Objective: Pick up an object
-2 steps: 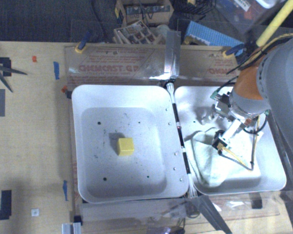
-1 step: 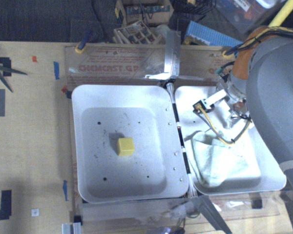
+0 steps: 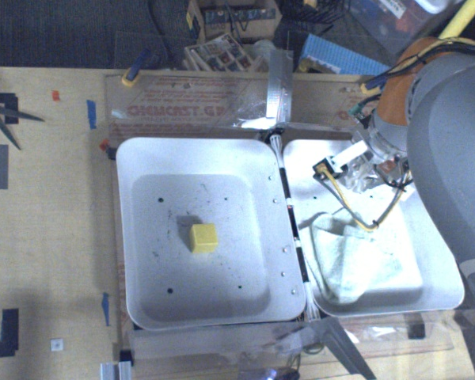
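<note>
1. Sitting alone near the middle of the left bin (image 3: 142,172), the yellow block (image 3: 204,237) is the one clear thing to pick; it lies flat on the bin floor, well apart from every wall.
2. Over the right bin (image 3: 435,291) hangs the gripper (image 3: 350,172), well apart from the block, with the divider between bins in the way. I cannot tell how it is set; it is too cluttered with parts and a yellow cable (image 3: 356,212).
3. A pale cloth (image 3: 348,264) lies in the right bin below the gripper. Risk: a descent here would likely snag cloth or close on nothing.
4. Risk: the looping cable could catch on the bin rim during a crossing.
5. Risk: the block is small, so a slightly off-centre approach may nudge it aside rather than grip it.
</note>
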